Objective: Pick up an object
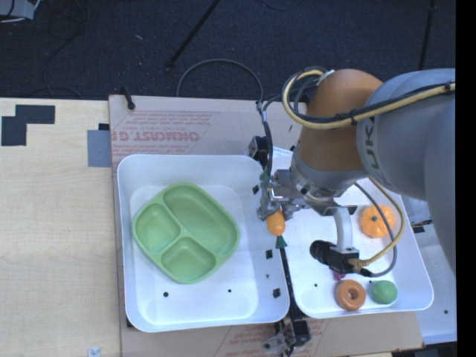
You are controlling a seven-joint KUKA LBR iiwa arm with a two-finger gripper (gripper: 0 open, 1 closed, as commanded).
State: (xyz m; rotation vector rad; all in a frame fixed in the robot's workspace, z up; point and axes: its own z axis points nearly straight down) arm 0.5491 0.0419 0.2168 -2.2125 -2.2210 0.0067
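We see the gripper (275, 213) over the divider between the bins, jaws closed on a small orange carrot (276, 225) with a green tip. We judge the lift in progress: we should rise straight, clear of both rims. Left bin (141, 303) holds a glossy green divided plate (186, 231); right bin (420, 300) holds a doughnut (349, 294), a lime-green ball (384, 292) and an orange piece (375, 221).

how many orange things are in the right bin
3: a small carrot-like one under the gripper by the divider, a ring near the front, one at right. The arm may hide more.
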